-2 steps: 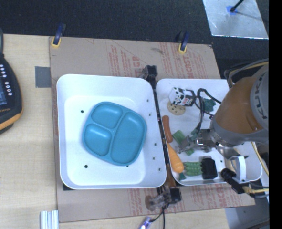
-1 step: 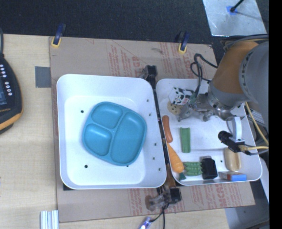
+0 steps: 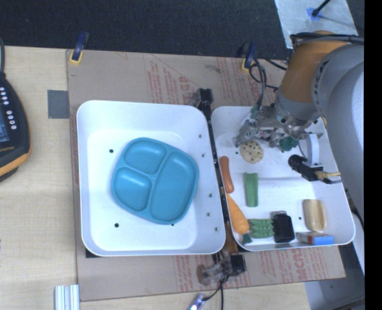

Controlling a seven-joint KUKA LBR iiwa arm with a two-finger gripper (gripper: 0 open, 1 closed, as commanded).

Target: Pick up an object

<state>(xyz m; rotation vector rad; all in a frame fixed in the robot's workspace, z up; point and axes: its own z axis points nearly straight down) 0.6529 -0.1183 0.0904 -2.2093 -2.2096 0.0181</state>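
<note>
The arm has its gripper (image 3: 262, 131) down in the right bin (image 3: 336, 192), at that bin's far end, and the nearest thing to it is a round, speckled, cookie-like piece (image 3: 251, 151) lying just on the near side of the tool. From where I stand the wrist and its cabling crowd the tip, so I cannot tell how the gripper is set, and nothing shows as being held.

Taking the cookie piece as the mark: a green block (image 3: 251, 189) lies a little nearer to me than it, a long sausage (image 3: 225, 174) runs along the bin wall to its left, and a carrot (image 3: 238, 216) sits beyond the sausage toward the near corner. A tan bread-like piece (image 3: 314, 214) is well off to its right and nearer, with a black item (image 3: 282, 227) and a bumpy green one (image 3: 260, 228) by the near wall. The left bin (image 3: 87, 173) carries a blue divided plate (image 3: 155, 180).

My guess is the cookie piece is the target. It looks flat and low, so the tool should be centred squarely over it, go right down to the bin floor before closing, then lift straight up, keeping clear of the far wall.
</note>
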